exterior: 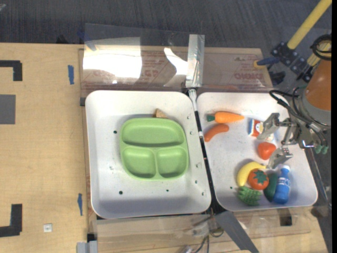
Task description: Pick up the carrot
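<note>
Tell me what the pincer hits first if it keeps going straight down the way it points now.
Most likely the small orange-red piece lying just under the pincer in the right bin. Depth is hard to judge from this slanted view, so it could instead meet bare bin floor. The carrot lies off to the side.

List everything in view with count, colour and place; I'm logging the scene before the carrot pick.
bins: 2, white, side by side on the bench
tray: 1, green, three compartments, in the left bin
carrot: 1, orange with a green end, top of the right bin
sausage: 1, orange, just below the carrot
carton: 1, white with red and blue, right of the carrot
orange item: 1, middle of the right bin, beside the pincer
banana: 1, yellow, lower right bin
tomato: 1, red, against the banana
broccoli: 1, green, bottom of the right bin
bottle: 1, blue, lower right corner
pincer: 1, grey metal, over the right bin's right side
</note>
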Available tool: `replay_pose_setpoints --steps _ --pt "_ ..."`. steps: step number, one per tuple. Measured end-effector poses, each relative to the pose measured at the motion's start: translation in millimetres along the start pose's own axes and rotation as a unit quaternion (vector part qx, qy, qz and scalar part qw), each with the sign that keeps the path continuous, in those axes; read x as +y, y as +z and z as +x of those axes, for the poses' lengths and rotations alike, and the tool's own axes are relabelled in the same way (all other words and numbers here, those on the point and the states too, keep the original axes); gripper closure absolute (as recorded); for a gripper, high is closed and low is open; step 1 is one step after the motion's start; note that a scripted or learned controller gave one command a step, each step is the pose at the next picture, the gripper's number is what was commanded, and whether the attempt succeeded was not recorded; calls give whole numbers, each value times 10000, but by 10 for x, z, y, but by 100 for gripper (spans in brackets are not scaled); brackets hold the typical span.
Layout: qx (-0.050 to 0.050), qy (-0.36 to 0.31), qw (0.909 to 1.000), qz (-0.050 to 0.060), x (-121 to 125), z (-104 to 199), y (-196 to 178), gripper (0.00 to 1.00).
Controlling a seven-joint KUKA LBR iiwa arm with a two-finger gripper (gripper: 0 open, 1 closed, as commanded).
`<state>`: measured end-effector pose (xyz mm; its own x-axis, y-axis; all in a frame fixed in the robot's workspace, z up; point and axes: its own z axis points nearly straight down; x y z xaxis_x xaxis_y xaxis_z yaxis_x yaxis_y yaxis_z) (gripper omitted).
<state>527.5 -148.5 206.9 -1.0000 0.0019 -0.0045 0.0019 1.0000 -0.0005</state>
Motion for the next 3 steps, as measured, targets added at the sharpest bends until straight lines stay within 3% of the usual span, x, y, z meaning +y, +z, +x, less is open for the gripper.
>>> replay_pose_setpoints --steps 1,2,3 --pt "-14 2277 9737 0 68 -554 -1 0" --pt "-11 3325 9431 -1 347 -1010 115 0" --pt "-6 4320 9019 2 536 -1320 300 0"
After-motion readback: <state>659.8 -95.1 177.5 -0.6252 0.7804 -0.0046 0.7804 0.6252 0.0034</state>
